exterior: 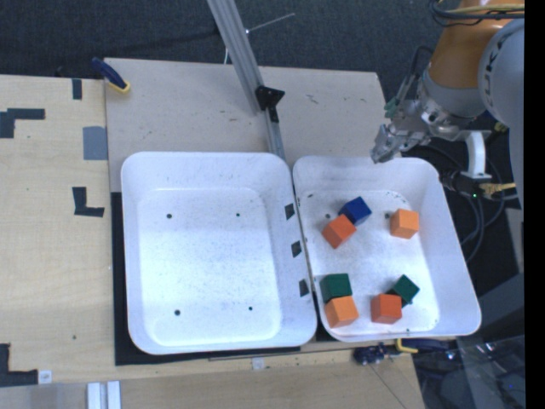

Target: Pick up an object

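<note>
From my seat I see the bench (pixel 51 228) carrying two white bins: the left bin (pixel 136 177) beside the right bin (pixel 451 262), their rims touching at the middle. A slanted metal pole (pixel 243 54) crosses above the far edge of the bins. The arm (pixel 477 49) sits over the right bin's far corner, and its gripper (pixel 385 147) hangs just above the rim, nothing between its fingers that I can make out (how wide they stand I cannot tell). In the right bin lie seven cubes: a blue cube (pixel 356 210) touching an orange cube (pixel 339 230), another orange block (pixel 404 223) apart to the right, a green cube (pixel 335 285) against an orange one (pixel 341 311), and a dark green cube (pixel 405 289) beside an orange-red cube (pixel 386 308). I read no writing anywhere.
</note>
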You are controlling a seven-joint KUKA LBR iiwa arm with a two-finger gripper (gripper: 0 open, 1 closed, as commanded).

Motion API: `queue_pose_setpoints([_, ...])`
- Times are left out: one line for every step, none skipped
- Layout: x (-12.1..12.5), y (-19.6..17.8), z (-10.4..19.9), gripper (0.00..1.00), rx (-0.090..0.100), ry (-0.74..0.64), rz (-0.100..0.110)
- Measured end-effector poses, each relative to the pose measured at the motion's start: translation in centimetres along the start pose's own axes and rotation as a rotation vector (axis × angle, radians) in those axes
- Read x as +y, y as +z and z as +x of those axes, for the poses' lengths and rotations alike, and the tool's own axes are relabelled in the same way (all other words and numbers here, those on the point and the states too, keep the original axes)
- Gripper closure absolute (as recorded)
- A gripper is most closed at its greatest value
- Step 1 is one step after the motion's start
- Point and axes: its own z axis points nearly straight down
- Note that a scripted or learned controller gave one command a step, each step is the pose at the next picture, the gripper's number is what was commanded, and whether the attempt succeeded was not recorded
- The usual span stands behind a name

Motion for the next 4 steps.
queue_pose_setpoints([0.1, -1.5, 0.1, 1.00, 0.001, 0.000, 0.005])
queue_pose_setpoints([-1.7, -2.1, 6.0, 1.00, 0.003, -0.004, 0.008])
queue_pose_setpoints([-4.0, -2.6, 11.1, 1.00, 0.003, -0.004, 0.008])
queue_pose_setpoints([-4.6, -1.7, 15.8, 1.00, 0.002, -0.004, 0.009])
